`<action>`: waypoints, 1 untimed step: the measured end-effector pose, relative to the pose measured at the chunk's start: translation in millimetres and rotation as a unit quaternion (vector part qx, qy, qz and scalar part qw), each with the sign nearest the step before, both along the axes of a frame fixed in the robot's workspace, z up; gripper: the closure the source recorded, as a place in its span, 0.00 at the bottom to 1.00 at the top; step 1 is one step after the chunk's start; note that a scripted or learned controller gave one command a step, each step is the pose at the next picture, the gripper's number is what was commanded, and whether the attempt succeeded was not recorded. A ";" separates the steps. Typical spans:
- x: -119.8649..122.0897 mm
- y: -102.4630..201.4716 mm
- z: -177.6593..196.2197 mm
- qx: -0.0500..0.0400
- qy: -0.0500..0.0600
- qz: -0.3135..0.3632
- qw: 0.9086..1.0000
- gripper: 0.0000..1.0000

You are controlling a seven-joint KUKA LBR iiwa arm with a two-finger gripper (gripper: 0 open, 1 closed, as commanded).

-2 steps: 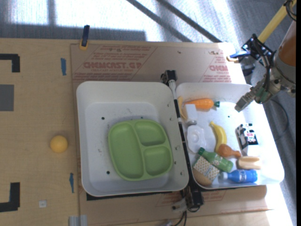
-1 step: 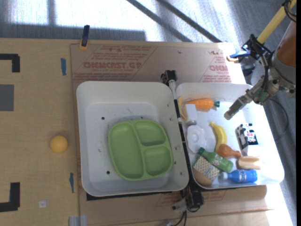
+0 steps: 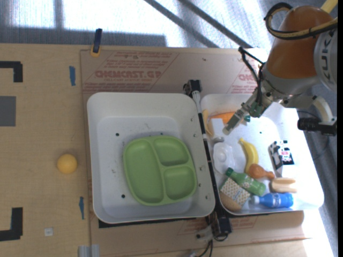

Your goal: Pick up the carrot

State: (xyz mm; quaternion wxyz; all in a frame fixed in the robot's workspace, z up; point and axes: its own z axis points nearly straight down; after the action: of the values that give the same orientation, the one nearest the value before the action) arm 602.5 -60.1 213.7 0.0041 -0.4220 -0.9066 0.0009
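Gripper of mine hangs low over the right bin, beside the carrot at its far-left corner; whether it is open, I cannot tell. Crowding the bin wall could knock my grasp askew.

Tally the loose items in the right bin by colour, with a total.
Orange: 1, the tapered orange carrot
Yellow: 1, the curved yellow banana
Green: 1, the green bottle
Blue: 1, the blue bottle
Total: 4; the others are unclear.
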 end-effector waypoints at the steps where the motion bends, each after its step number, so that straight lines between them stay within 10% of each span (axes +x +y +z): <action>1: 56.7 -39.5 -87.7 -0.002 -0.018 -0.013 1.000 0.00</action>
State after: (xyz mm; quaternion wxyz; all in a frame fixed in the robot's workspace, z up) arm 659.2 -99.7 126.0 -0.0127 -0.4335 -0.9011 -0.0048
